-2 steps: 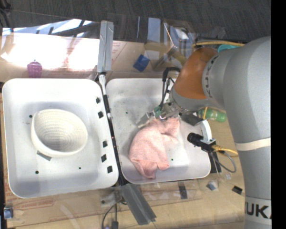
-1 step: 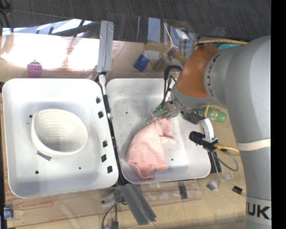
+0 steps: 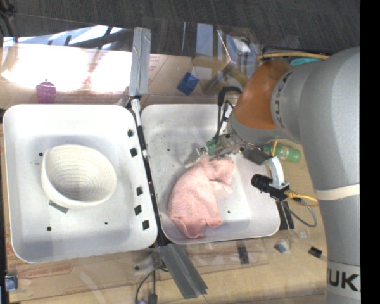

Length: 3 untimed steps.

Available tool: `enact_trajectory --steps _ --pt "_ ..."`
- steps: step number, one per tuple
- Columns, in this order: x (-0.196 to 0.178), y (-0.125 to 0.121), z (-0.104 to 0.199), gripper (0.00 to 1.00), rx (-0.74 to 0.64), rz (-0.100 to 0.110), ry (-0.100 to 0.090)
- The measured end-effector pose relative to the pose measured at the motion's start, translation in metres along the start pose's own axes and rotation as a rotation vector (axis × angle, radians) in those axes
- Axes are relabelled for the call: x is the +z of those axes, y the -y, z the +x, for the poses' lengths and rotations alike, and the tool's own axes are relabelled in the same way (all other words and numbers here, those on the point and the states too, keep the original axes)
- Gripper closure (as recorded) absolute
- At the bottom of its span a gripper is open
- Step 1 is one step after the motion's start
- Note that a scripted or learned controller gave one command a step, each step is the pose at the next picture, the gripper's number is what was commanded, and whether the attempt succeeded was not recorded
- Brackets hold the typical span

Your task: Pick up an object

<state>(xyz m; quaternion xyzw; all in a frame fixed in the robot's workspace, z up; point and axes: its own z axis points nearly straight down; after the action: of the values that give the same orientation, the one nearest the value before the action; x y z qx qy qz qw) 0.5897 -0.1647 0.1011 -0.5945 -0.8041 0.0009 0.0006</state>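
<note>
A pink cloth (image 3: 199, 195) lies crumpled in the right bin (image 3: 171, 125), from its middle to the near wall. My gripper (image 3: 212, 149) is low over the bin at the cloth's far upper corner, which rises in a small peak toward it. The grey arm with its orange band (image 3: 259, 103) comes in from the right and hides the bin's far right part. A green and yellow bottle (image 3: 284, 152) pokes out from under the wrist at the bin's right side.
A white ribbed bowl (image 3: 79, 175) sits in the left bin (image 3: 25, 233). A small purple object (image 3: 46, 92) and a blue block (image 3: 189, 83) lie on the bench behind the bins. A black cable fitting (image 3: 269, 185) hangs beside the wrist.
</note>
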Motion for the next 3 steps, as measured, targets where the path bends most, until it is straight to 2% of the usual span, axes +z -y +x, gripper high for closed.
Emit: enact_trajectory --steps 1,2,3 --pt "0.010 0.033 -0.010 0.00 -0.035 -0.002 0.000" --pt "0.000 0.032 -0.011 1.00 -0.040 -0.003 0.001" --pt "-0.102 -0.042 -0.017 1.00 -0.247 -0.003 0.002"
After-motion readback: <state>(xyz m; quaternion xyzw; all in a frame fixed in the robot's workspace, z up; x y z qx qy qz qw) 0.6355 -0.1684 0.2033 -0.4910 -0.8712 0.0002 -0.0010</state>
